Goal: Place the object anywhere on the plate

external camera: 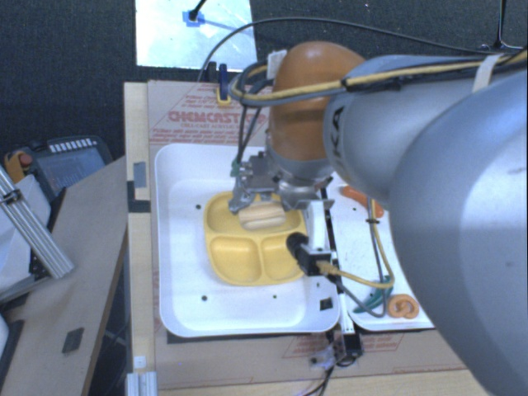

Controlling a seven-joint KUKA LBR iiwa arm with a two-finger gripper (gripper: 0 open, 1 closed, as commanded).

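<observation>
The pincer (pixel 256 195) hangs low over the upper compartment of the yellow divided plate (pixel 247 258), and a pale bun-shaped object (pixel 262 215), perhaps a toy bread roll, sits directly beneath it; whether the roll is clamped between the fingers or merely lying under them I cannot tell, and the fingers' spread is equally unreadable, since the wrist housing covers them from above.

To do the step well, I judge the arm should keep the roll over the plate's interior, away from the raised dividers, lower until it rests flat, then release and lift straight up so nothing drags; if the roll already lies free on the plate, a clean vertical retreat is all that is wanted.

Outward from the pincer, the plate lies inside the left white bin (pixel 181 304); just to the pincer's right, past the seam between the bins, the right white bin (pixel 359 246) holds an orange carrot-like piece (pixel 357 196) near the wrist and an orange ring-shaped item (pixel 403 308) with a greenish thing (pixel 373 302) beside it, further down.

The orange band and grey bulk of the arm (pixel 437 139) hide most of the right bin and the plate's upper right edge; the small items there are too small to name surely.
</observation>
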